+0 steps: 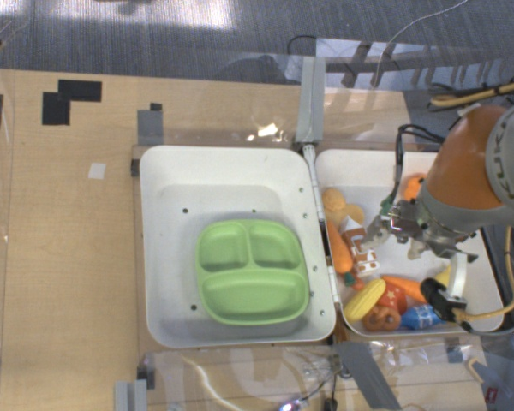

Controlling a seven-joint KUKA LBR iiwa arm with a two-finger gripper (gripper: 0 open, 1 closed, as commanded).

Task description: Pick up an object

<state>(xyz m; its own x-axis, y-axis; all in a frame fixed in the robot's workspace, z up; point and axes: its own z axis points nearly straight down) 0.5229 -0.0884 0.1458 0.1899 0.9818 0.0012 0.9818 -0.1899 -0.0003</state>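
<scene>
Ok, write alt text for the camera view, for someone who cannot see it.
A grey and orange robot arm reaches from the right over the right white bin, which holds a heap of toy food. The left white bin holds a green divided plate.

**Arm reaching in from the right**

The arm [475, 165] enters from the right edge, its orange band uppermost toward the camera and the grey link beside it. Below the band the wrist [433, 225] points down and to the left (cables trail off it on the near side). The gripper [373, 240] hangs low at the wrist's left end.
</scene>
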